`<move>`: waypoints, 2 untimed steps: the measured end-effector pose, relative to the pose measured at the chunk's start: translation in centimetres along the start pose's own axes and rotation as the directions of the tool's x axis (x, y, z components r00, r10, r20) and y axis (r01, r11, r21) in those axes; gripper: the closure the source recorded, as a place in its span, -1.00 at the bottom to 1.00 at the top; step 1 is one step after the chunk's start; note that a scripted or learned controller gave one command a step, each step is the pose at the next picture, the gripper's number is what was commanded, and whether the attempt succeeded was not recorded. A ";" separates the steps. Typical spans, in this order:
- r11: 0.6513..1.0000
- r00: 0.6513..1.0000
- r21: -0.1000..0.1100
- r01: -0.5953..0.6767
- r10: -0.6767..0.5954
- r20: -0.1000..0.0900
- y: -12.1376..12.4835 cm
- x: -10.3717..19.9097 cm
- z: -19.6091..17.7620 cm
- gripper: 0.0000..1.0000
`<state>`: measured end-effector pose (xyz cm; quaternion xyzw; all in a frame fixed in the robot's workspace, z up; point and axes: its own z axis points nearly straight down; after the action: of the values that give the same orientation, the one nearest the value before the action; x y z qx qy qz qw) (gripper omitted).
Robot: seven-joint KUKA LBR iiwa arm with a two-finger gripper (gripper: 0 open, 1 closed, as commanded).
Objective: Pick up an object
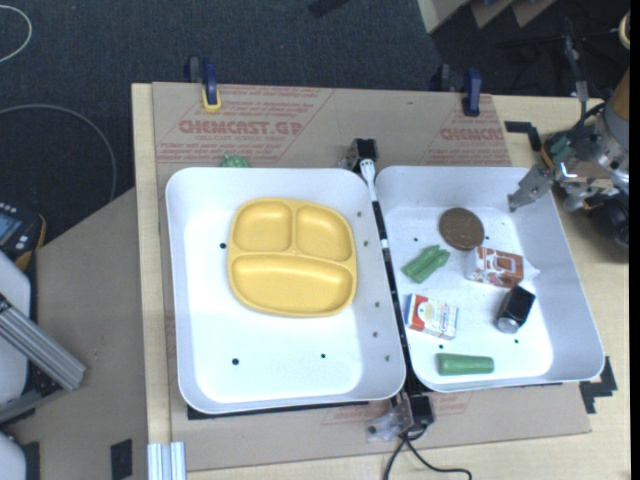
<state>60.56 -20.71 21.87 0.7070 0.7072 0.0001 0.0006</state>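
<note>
Gripper (527, 190) low at right edge

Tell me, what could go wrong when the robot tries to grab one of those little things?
The gripper sits at the right white bin's far edge, so it might bump the rim. The round brown disc lies flat and may slip. The small red-and-white packet and black block lie close together, so both could get nudged.

even overhead light, mild glare on the white bins (190, 298), slightly soft focus.
</note>
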 end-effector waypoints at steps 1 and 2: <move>1.000 1.000 0.000 -0.005 0.005 0.000 -8.0 -1.9 -6.1 -1.00; 1.000 1.000 0.002 0.003 -0.003 -0.003 -12.7 3.1 -8.7 -1.00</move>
<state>47.86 -17.64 30.52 0.7058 0.7084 0.0006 -0.0013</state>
